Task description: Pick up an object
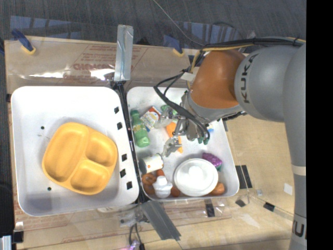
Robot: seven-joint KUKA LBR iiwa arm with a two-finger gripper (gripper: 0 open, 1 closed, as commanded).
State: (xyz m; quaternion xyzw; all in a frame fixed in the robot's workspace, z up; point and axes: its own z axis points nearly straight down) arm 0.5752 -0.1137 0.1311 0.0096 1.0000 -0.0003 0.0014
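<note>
Glossy yellow plastic tray [79, 157] in a smooth white matt bin [26, 113]

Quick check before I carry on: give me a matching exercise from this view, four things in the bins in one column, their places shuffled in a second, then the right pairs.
Things:
1. yellow divided tray
2. white bowl
3. green bottle
4. purple item

Places:
A. right bin, near its right wall, just above and right of the bowl
B. left bin, lying alone
C. right bin, near corner, at the front wall
D. right bin, along the wall shared with the left bin

Pairs: 1-B, 2-C, 3-D, 4-A

The hand hovers over the middle of the right bin.
</note>
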